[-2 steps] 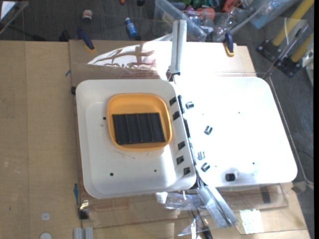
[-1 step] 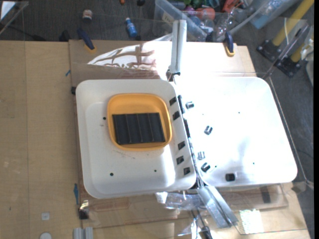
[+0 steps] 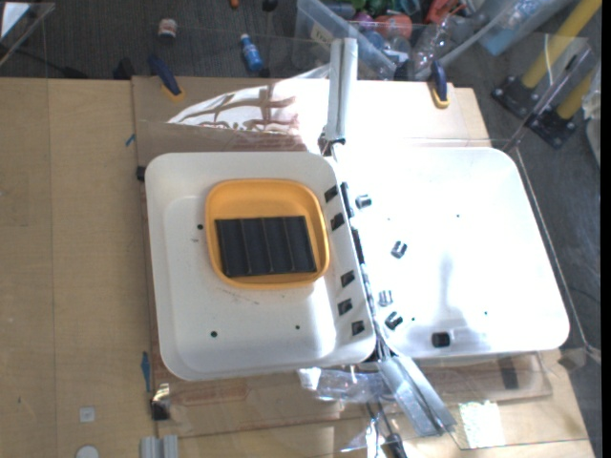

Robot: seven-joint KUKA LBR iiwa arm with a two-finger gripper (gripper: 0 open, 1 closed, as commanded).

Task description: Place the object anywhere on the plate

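Dark ribbed rectangular object (image 3: 264,246) lies flat on the orange plate (image 3: 221,201) in the left bin (image 3: 181,332), its long axis running left to right, covering the plate's near half. By that position the placement appears complete. End effector state cannot be told, so its bearing to the object is undetermined; the right bin (image 3: 496,256) holds small dark pieces (image 3: 399,249).

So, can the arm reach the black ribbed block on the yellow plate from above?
Probably yes: the black ribbed block lies flat on the yellow plate, with nothing covering it.
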